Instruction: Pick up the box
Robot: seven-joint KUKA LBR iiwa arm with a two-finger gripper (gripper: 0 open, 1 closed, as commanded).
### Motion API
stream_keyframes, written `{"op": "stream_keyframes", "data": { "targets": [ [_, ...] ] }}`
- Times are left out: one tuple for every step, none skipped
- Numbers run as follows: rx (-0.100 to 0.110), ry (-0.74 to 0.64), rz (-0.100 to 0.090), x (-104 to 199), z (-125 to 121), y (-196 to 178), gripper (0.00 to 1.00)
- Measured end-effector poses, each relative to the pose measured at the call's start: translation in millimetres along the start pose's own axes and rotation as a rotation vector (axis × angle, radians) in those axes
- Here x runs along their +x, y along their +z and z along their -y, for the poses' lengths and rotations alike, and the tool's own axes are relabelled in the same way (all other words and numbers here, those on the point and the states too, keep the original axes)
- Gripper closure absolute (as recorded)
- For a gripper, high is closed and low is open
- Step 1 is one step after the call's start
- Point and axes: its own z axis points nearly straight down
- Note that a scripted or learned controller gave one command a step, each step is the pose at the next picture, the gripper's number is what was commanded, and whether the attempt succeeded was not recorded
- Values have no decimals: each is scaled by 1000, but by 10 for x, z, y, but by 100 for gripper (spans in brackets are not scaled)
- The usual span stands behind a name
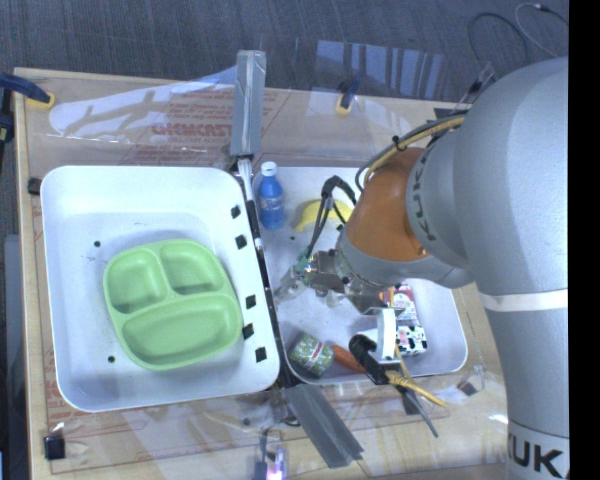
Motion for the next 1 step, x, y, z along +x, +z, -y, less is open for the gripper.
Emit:
{"op": "stream_keyframes", "data": {
  "targets": [
    [-5,5,1,152,-817,-10,0]
  ]
}}
